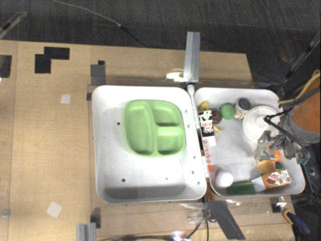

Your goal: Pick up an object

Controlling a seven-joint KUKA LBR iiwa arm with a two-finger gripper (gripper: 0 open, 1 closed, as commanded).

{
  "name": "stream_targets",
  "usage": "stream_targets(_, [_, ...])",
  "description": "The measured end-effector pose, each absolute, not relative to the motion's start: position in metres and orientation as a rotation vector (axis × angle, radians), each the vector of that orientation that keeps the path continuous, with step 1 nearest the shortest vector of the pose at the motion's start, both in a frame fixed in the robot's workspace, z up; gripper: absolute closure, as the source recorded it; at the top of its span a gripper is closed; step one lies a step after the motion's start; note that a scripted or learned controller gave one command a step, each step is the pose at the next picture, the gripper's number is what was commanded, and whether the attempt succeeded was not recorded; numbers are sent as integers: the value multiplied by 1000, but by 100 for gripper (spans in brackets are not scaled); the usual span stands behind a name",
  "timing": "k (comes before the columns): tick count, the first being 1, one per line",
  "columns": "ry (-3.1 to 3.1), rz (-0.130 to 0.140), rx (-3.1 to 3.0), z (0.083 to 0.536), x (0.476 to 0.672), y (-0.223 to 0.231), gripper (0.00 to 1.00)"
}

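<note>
2 white bins lie before me, and my gripper [268, 149] hovers low over the right bin [235, 134], just above an orange carton [277, 178] near its right corner, grip state I cannot tell.

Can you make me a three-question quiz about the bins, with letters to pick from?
1. Where is the green tray?
A. left bin
B. right bin
C. on the floor

2. What colour is the ball near the right bin's top?
A. red
B. green
C. blue

3. How does the green tray lie?
A. flat in its bin
B. standing on edge
C. hanging over the rim

Answers:
1. A, it sits in the left bin.
2. B, it is a small green ball in the right bin.
3. A, its three compartments face up and it lies flat on the bin floor.
</note>
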State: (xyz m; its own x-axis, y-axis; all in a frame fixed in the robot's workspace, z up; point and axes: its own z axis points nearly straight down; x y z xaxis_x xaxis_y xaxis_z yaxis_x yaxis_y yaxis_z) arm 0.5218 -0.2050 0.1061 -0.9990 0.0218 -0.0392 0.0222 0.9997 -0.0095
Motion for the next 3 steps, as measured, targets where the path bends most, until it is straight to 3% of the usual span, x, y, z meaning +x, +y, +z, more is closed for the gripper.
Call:
stream_targets(1, [3106,-4,-404,126,537,-205,100])
stream_targets(2, [2970,-7,-990,138,570,-205,100])
stream_targets(3, [2971,-6,-989,138,570,-205,0])
